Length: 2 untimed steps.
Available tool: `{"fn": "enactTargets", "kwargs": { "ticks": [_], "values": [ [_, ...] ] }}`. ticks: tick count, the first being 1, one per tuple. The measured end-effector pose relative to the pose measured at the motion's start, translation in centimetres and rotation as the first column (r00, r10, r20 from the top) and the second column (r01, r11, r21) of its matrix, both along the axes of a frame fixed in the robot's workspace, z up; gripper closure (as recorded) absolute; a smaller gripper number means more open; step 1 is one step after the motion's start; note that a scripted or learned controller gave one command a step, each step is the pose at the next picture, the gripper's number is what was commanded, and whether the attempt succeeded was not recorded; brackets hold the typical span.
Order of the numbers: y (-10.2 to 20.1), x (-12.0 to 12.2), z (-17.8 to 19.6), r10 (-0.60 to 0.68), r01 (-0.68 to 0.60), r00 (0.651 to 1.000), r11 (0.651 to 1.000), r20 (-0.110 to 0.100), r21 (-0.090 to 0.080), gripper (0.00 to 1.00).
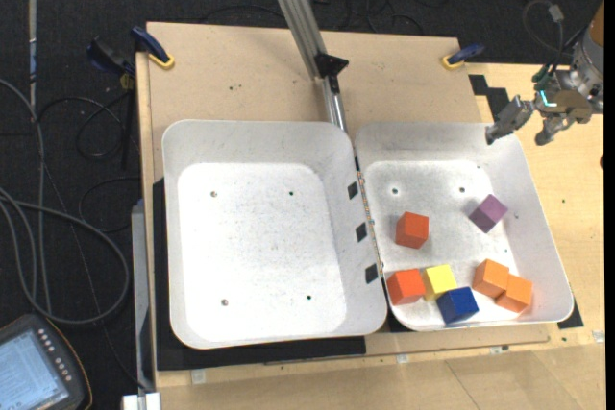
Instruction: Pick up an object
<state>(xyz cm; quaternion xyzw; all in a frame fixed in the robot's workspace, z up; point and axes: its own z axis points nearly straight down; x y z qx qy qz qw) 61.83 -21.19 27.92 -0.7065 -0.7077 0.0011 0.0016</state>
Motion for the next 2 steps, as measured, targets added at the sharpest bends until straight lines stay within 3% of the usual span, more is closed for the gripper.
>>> {"fn": "enactTargets", "kwargs": {
  "ticks": [1, 2],
  "values": [
    [0.0, 0.1, 0.3, 0.002, -0.002, 1.000, 1.000, 0.003, -0.002, 0.00],
    [0.3, -0.3, -4.1, -0.001, 0.001, 1.000, 1.000, 0.000, -0.001, 0.00]
  ]
}}
